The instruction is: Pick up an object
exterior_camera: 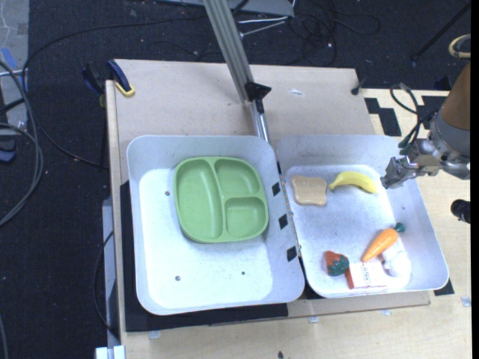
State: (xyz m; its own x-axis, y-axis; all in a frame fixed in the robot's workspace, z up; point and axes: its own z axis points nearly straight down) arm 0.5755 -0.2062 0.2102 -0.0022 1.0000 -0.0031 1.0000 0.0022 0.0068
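I see my gripper (394,172) over the right bin's (429,230) far rim, near the banana (353,181). Bare floor lies mid-bin. I can't tell its finger spacing.

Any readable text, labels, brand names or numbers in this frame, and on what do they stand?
No text can be read.
The small red and white carton in the right white bin may carry print: too small and blurred to read.
The black and white pattern on the bench behind that bin shows blocks, no letters.
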